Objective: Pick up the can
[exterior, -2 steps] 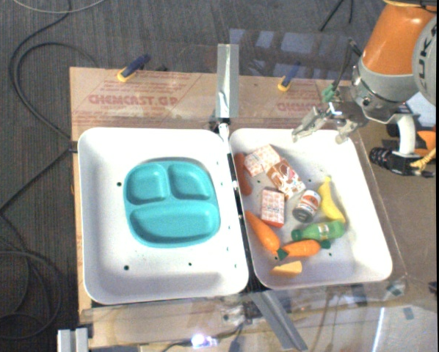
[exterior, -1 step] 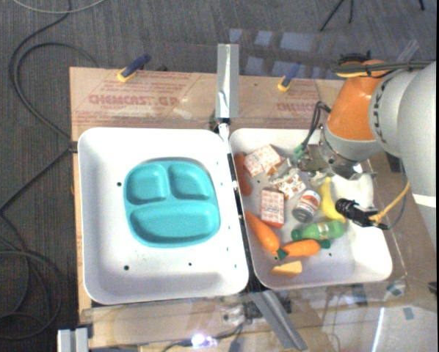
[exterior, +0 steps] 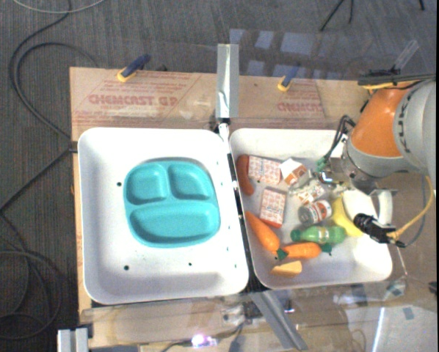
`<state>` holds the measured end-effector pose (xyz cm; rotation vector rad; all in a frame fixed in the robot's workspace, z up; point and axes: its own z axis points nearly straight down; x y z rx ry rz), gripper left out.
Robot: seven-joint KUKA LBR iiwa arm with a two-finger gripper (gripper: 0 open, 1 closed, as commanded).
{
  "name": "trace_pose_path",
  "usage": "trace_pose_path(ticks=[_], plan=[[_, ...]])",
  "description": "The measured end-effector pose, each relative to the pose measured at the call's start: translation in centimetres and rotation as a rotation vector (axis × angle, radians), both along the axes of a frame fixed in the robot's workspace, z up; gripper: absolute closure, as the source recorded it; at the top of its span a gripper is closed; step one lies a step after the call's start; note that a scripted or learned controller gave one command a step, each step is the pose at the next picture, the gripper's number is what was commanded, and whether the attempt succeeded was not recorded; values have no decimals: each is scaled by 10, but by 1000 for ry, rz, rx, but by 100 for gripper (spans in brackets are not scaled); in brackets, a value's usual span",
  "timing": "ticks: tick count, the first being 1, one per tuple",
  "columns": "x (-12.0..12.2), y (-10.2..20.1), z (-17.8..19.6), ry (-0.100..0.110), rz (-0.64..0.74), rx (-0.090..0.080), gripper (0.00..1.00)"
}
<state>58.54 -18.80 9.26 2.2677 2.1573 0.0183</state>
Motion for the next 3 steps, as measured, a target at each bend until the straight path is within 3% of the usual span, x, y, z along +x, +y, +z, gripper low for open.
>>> trace_pose_path(ticks=[1,2,3], plan=[[1,1,10,-1,1,2,100],[-67,21,134,19,-93,0,100],[-66,49,135,20,-574,3,100]])
